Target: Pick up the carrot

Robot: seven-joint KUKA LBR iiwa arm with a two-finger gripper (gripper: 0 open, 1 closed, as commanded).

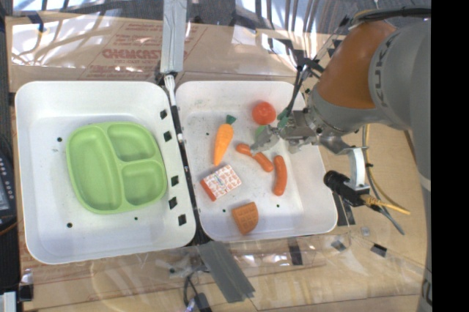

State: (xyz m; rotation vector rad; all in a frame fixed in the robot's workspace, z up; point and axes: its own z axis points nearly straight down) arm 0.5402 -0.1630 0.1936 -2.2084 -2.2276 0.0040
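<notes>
The carrot (223, 143), orange with a green top, lies slightly tilted in the left part of the right bin (315, 186), top pointing to the far side. My gripper (261, 140) hangs low over the bin's middle, about a finger's length to the right of the carrot and apart from it. Its fingers (262, 132) point left and stand open with nothing between them. One small sausage (255, 157) lies just below the fingertips.
Around the gripper lie a red tomato (264, 113), a second sausage (280, 176), a red-and-white checkered block (221, 182) and an orange-brown wedge (246, 217). A green divided plate (117, 166) sits in the left bin (44, 230).
</notes>
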